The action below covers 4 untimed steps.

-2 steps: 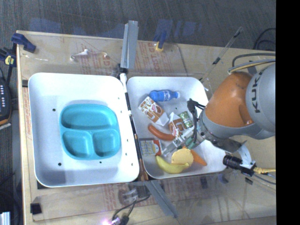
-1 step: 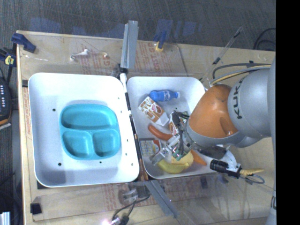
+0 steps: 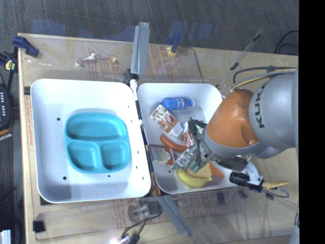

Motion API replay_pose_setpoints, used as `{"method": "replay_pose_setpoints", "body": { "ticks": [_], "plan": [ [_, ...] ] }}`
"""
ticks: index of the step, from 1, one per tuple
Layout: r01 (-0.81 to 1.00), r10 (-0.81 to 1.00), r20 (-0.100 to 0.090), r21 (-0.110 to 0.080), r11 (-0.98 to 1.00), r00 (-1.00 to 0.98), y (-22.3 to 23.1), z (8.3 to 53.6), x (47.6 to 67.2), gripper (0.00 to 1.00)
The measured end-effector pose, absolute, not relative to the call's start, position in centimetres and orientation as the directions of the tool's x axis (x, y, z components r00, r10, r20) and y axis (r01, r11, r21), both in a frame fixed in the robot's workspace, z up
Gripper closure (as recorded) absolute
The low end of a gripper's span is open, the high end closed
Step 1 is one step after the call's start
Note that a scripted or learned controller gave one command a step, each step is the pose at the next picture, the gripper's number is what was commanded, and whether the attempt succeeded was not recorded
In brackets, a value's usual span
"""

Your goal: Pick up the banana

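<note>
The yellow banana (image 3: 194,178) lies at the front edge of the right bin (image 3: 203,88), partly covered by the arm's wrist. My gripper (image 3: 187,159) hangs low over the bin floor just above and left of the banana, close to it or touching it. The orange and grey arm hides much of the bin's right half. Nothing shows as lifted off the bin floor.
In the right bin also lie a blue bottle (image 3: 178,103), a printed snack packet (image 3: 163,118), a red sausage (image 3: 173,143), a small flat packet (image 3: 161,157) and an orange piece (image 3: 217,171). The left bin (image 3: 38,136) holds a teal divided tray (image 3: 97,141).
</note>
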<state>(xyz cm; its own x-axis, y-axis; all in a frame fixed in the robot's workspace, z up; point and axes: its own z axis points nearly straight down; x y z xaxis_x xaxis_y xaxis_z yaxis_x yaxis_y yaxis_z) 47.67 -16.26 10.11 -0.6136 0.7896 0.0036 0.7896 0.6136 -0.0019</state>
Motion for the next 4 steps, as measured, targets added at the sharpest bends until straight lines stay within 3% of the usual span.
{"method": "replay_pose_setpoints", "body": {
  "ticks": [1,2,3,4],
  "plan": [
    [0.898,0.898,0.0,0.0,0.439,-0.439,-15.1,21.9,53.9,1.0],
    [0.898,0.898,0.0,-0.001,0.439,-0.439,-15.1,21.9,53.9,0.0],
    [0.89,0.89,0.004,-0.004,0.457,-0.457,-15.8,13.3,48.2,0.0],
    [0.922,0.922,0.002,-0.002,0.387,-0.387,-17.5,9.1,47.7,0.0]
  ]
}}
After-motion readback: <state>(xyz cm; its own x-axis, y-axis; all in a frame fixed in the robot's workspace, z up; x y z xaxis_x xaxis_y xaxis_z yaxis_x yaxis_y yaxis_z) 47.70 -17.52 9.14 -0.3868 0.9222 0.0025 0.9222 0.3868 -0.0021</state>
